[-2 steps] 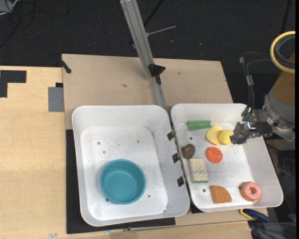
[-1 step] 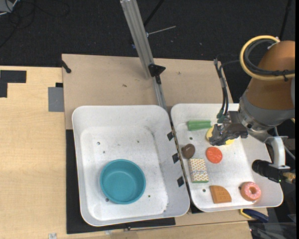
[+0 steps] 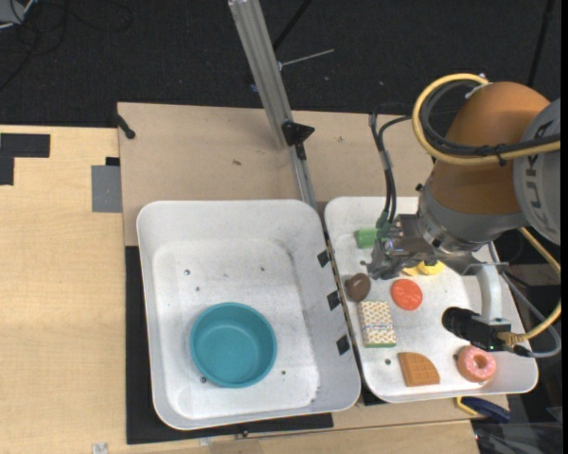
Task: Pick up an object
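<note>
The right bin (image 3: 352,218) carries the arm's gripper (image 3: 388,258) low over its upper-left area; whether it is open or closed cannot be told, as the wrist hides it. The nearest candidates are the brown object (image 3: 358,287) at about seven o'clock from the gripper and the red disc (image 3: 407,295), apparently at five o'clock. The green block (image 3: 364,237) lies at ten o'clock, just beside it.

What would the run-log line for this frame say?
phase: reaching | gripper: low over right bin, near brown piece | grasp: none seen | left bin: teal bowl
</note>
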